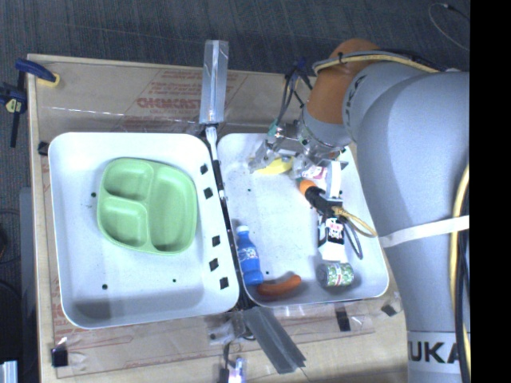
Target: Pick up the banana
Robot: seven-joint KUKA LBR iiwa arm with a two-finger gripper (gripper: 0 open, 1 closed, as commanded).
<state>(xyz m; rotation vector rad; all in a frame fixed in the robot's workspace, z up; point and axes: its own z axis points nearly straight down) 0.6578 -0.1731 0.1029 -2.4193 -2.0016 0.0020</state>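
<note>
— Where do we find the banana?

— We see the banana (pixel 277 167) in the right bin (pixel 275 214), at its far end. It is near the back wall and closer to the side that meets the other bin. It is small and yellow, and it shows against the white floor.

— And the pincer?

— The pincer (pixel 281 152) is low over that same far end, just above the banana in our view. It hangs from the grey arm (pixel 399 158), which reaches in from the right, with the orange band right behind the wrist.

— Is it open, or closed on something?

— The wrist crowds that spot from this slant, so we cannot tell how wide the pincer stands. We cannot tell either whether it has hold of anything.

— What else do we see in that bin?

— A blue bottle (pixel 247 258) lies along the left wall towards the near end. A sausage (pixel 279 286) lies just beside it against the near wall. A green can (pixel 337 275) lies in the near right corner, and a white object with black marks (pixel 333 242) is just beyond it. All four are well apart from the banana.

— And the other side?

— The left bin (pixel 72 238) holds a green plate (pixel 148 206) with three compartments, lying flat. Both bins rest side by side on the desk (pixel 104 82), and a blue clamp (pixel 36 72) grips its far left corner.
</note>
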